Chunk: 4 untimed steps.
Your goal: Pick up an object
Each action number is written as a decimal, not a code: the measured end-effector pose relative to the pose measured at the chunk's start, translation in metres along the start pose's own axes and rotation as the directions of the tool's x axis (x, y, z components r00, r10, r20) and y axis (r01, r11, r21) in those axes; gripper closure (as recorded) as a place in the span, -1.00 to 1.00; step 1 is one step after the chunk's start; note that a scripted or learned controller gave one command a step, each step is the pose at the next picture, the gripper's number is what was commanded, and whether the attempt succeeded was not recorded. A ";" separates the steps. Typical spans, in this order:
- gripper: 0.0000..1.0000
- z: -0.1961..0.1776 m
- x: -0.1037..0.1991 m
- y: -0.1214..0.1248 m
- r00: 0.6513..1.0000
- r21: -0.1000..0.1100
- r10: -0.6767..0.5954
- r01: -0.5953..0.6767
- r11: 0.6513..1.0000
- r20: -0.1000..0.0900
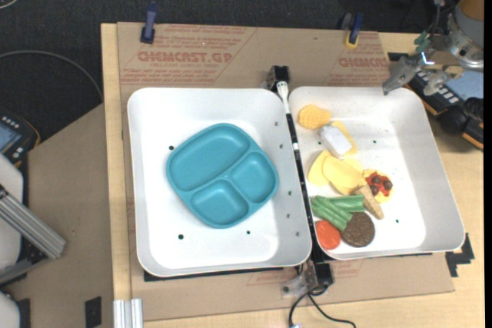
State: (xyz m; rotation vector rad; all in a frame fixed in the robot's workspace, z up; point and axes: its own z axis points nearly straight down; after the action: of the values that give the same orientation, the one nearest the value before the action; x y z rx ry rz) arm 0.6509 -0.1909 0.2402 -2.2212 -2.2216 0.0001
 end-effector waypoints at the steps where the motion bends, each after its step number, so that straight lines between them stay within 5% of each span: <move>1: 1.00 -0.011 0.000 0.001 1.000 -0.004 -0.001 0.001 1.000 0.002; 2: 1.00 -0.101 0.043 -0.049 1.000 -0.005 -0.003 0.003 1.000 0.001; 3: 1.00 -0.058 0.095 -0.101 1.000 0.007 -0.003 0.003 1.000 -0.003; 4: 1.00 -0.025 0.188 -0.154 1.000 0.009 -0.008 0.008 1.000 -0.004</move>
State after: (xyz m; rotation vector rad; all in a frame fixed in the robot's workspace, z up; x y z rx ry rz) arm 0.4967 -0.0028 0.2654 -2.2058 -2.2240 0.0053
